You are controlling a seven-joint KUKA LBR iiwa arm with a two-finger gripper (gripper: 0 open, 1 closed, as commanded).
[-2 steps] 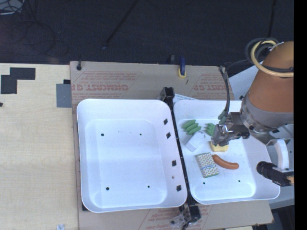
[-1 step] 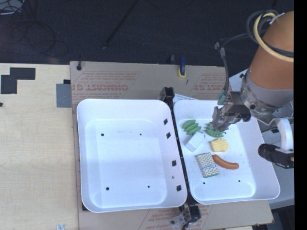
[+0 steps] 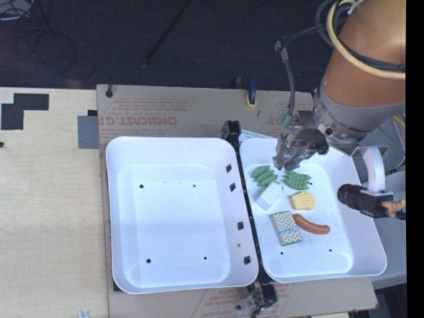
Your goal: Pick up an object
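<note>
While two shallow white bins sit side by side on the table (image 3: 53,211), all the loose things lie in the right bin (image 3: 358,257); the left bin (image 3: 172,211) is bare white with four small dark dots. Counted in the right bin: two green pea pods, one (image 3: 264,175) toward the bin's left and the other (image 3: 297,179) just right of it; one white block (image 3: 269,195) just near of the left pod; one yellow piece like corn (image 3: 303,201); one patterned, speckled packet (image 3: 286,228); and one orange-red sausage (image 3: 311,224) beside the packet on its right. The arm (image 3: 364,65) comes in from the upper right, its orange band high and the wrist angled down and left. The gripper (image 3: 286,163) hangs over the far part of the right bin, just above the two pods; whether its jaws are parted or closed, I cannot tell.
</note>
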